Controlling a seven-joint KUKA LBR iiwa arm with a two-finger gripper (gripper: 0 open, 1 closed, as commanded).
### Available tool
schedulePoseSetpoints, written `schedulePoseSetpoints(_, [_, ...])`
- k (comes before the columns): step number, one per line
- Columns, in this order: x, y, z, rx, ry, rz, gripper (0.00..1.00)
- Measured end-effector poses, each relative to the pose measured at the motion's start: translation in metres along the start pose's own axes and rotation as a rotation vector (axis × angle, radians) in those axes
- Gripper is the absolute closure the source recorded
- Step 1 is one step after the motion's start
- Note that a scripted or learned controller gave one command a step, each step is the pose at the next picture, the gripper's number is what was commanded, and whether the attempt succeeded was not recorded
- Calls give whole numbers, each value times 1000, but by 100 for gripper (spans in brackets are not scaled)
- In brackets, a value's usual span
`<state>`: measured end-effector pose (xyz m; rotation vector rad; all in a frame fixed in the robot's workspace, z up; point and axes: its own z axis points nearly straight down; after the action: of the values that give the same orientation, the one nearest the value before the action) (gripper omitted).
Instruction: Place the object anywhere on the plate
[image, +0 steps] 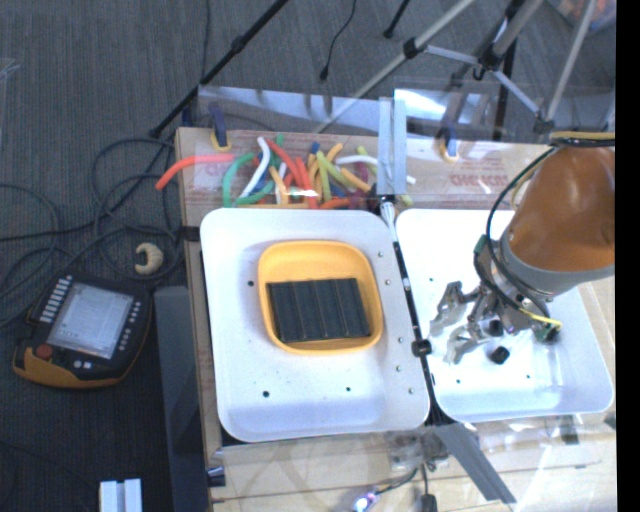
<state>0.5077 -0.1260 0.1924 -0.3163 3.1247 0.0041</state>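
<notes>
1 dark ridged object (318, 310) lies on the yellow plate (275, 265); right of the plate, the gripper (450, 325) hangs spread, holding nothing.

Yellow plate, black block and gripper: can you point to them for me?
Yellow plate (268, 270): camera view, on its left rim.
Black block (317, 310): camera view, middle of its ribbed top.
Gripper (450, 322): camera view, between its fingertips, over the right bin.
</notes>
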Motion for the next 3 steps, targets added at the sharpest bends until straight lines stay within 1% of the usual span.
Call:
schedulePoseSetpoints(1, [-19,-41,-13,2,-3,-244,100])
schedulePoseSetpoints(2, [18,-74,-64,3,-4,-507,100])
schedulePoseSetpoints(3, [21,-55,-11,0,-3,-621,100])
